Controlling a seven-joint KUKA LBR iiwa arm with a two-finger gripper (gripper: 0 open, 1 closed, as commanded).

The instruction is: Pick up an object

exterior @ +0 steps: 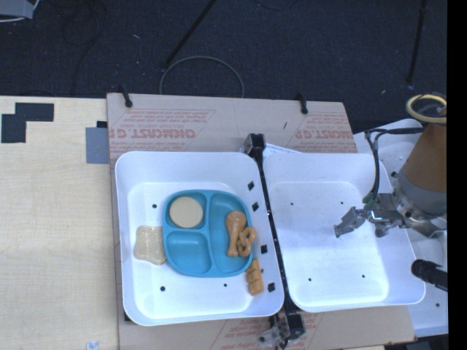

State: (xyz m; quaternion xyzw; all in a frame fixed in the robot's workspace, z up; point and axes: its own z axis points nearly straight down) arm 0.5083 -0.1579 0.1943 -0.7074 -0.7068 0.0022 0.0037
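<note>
Over the right bin [328, 297] the gripper [350, 223] hangs at the end of the grey arm [427, 195], which reaches in from the right with its orange band [429, 155] above the wrist. One grey finger [346, 224] points left and slightly down above the bin's white floor, apart from any object; whether the fingers stand wide or narrow I cannot tell from this slanted view (the second one is not clearly separable from the wrist hardware), and nothing can be seen between them. Everything that could be picked up lies in the left bin [135, 173]. A blue divided plate [195, 257] sits near that bin's middle, and in its upper-left compartment rests a round tan disc [185, 211]. A tan pretzel-like piece [239, 233] lies in the plate's right compartment, running lengthwise along it. Just off the plate's left edge, touching or nearly touching it, a pale beige slice [149, 244] lies on the bin floor. Near the plate's lower-right corner, a small orange-brown piece [254, 277] lies against the bin's right wall. Both bins sit side by side on a cardboard sheet [219, 126] printed with red lettering, which rests on the light wooden worktop [51, 224].
</note>
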